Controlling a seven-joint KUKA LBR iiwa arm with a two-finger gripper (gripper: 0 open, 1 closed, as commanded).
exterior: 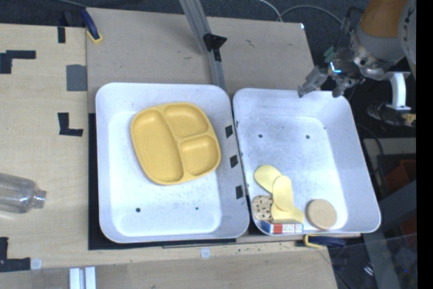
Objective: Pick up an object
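The end effector [324, 85] is seen open and empty above the right bin's [338, 120] far rim, well apart from the yellow banana [277, 191].

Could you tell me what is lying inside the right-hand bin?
In the right bin, its near corner holds pale yellow pieces, a speckled round cookie-like item, a tan disc and a flat packet, which they partly cover.
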